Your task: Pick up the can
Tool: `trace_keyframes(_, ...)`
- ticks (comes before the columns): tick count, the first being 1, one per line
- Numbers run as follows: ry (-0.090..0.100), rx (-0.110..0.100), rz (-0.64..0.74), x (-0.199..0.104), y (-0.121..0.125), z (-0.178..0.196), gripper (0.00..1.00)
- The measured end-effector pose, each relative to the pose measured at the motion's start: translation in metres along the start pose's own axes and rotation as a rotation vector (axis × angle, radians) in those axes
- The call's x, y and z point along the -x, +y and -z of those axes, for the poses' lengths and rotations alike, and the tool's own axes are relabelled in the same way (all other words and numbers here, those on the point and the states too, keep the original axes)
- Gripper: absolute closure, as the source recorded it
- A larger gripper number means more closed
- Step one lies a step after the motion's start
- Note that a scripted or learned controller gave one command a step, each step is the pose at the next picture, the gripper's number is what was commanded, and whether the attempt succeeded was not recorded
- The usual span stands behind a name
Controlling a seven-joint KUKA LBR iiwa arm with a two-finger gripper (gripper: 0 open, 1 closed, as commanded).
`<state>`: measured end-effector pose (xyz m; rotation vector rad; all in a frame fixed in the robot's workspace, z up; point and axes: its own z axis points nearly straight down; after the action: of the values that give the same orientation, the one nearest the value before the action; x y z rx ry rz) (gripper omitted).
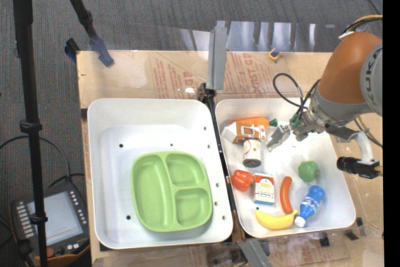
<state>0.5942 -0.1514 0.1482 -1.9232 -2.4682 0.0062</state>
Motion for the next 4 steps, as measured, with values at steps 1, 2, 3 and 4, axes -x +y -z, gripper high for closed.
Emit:
trace_keyframes(1, -0.008, 0.03, -0.113, -0.045, 0.02, -0.037, 0.0)
trace_keyframes(2, -0.008, 0.017, -0.277, -0.06, 0.043, -0.06, 0.0)
trace_keyframes(3, -0.004, 0.006, -0.102, -0.019, -0.013, -0.064, 0.0)
trace_keyframes(4, -0.001, 0.004, -0.526, -0.068, -0.05, -0.066, 0.0)
